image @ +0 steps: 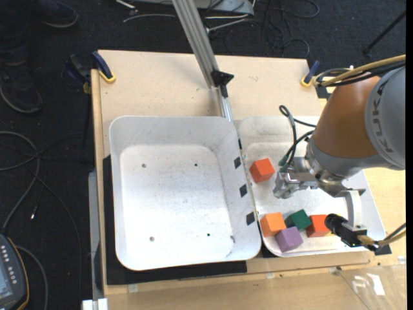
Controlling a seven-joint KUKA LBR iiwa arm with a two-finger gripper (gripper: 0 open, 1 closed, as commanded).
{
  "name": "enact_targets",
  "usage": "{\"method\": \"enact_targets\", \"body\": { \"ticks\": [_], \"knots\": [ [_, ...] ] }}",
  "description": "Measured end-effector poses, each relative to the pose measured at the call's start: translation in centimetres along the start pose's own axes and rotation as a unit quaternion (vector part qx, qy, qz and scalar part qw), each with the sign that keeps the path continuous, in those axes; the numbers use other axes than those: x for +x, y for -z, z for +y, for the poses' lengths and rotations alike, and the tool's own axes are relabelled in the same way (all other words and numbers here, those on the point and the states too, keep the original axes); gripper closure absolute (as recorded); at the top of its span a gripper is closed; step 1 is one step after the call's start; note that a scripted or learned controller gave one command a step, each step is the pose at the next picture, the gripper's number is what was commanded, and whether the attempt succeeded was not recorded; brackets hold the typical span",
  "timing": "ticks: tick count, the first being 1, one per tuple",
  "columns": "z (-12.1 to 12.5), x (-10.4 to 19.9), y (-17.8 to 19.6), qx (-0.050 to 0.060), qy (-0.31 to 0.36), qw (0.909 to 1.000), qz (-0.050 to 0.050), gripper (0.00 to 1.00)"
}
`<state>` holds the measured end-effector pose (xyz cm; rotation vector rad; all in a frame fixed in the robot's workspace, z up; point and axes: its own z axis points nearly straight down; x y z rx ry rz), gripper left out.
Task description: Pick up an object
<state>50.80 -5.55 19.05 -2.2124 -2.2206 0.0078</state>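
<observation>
Claw (286,187), whose spread I cannot tell, hangs beside the small orange cube (262,170): light, rigid; grip opposite flat faces.

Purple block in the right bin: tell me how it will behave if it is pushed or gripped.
The purple block looks like a small solid cube, so it would probably stay stiff and slide, not roll. It seems light for its size. It sits against the orange block and the green block near the right bin's rim, so a push would likely nudge those neighbours too.

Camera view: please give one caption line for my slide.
Grey KUKA arm over right white bin holding small coloured blocks, beside left white bin.
</observation>
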Motion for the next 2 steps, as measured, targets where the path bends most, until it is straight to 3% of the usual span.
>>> {"method": "enact_targets", "body": {
  "ticks": [1, 2],
  "knots": [
    [0.1, -0.2, 0.4, -0.004, -0.002, 1.0, -0.001, 0.0],
    [0.9, -0.4, 11.3, -0.009, 0.0, 1.0, -0.002, 0.0]
  ]
}}
